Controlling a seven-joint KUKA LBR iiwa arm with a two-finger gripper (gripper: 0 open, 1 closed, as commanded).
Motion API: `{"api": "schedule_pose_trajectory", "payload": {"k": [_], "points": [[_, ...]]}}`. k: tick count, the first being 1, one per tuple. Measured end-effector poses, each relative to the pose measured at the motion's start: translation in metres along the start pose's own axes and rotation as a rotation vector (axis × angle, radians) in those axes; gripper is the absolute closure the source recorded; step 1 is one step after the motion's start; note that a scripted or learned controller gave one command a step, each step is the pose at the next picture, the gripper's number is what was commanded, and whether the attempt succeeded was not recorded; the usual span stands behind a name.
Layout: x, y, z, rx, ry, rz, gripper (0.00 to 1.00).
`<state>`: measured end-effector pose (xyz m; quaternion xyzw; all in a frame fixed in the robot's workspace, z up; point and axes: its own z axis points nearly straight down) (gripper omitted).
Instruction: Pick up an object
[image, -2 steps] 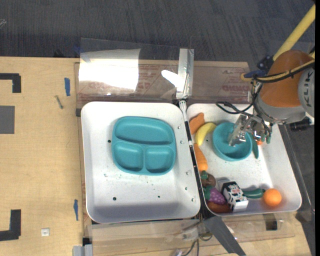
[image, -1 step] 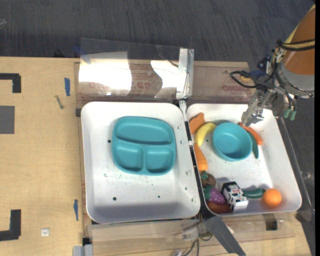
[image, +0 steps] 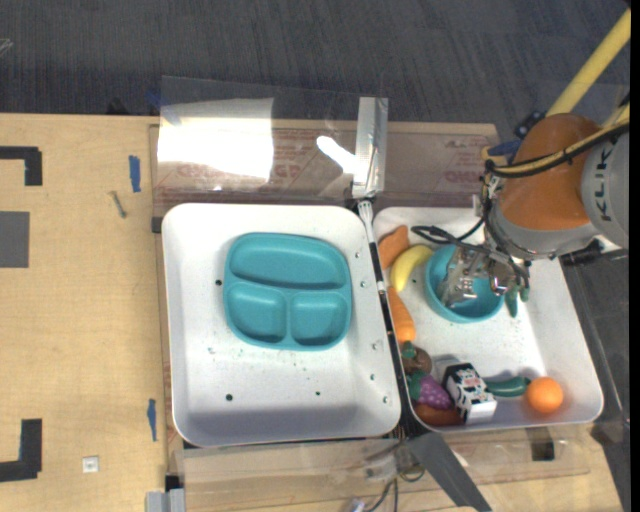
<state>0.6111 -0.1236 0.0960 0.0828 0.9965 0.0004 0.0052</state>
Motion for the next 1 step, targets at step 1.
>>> {"api": "schedule_pose_trajectory", "payload": {"k": [1], "points": [[-0.0195,-0.0155,-0.1604,0.002,-0.013,0.015,1.0]]}}
